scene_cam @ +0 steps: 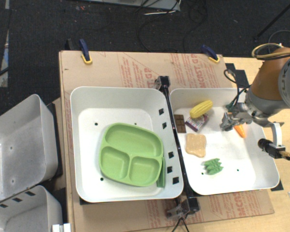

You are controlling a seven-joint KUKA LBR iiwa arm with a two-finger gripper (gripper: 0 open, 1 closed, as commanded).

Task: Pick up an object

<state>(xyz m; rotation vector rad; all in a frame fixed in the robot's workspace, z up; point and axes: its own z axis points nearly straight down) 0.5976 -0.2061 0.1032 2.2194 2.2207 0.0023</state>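
Grey pincer point(230, 122) hovers low in the right bin point(260, 178), fingers' spacing impossible to tell, an orange carrot point(240, 130) just beside it. Corn cob point(201, 108), tan bread slice point(196, 145) and green beans point(213, 166) lie left; left bin point(82, 129) holds a green divided tray point(131, 154).

Bright even overhead light, sharp focus, soft short shadows (white bins point(82, 105) near overexposed), dark floor

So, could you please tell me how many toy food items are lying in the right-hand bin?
5: corn cob at the far side, dark wrapper beside it, tan bread slice mid-bin, green piece nearest, orange piece under the gripper, which may hide more.
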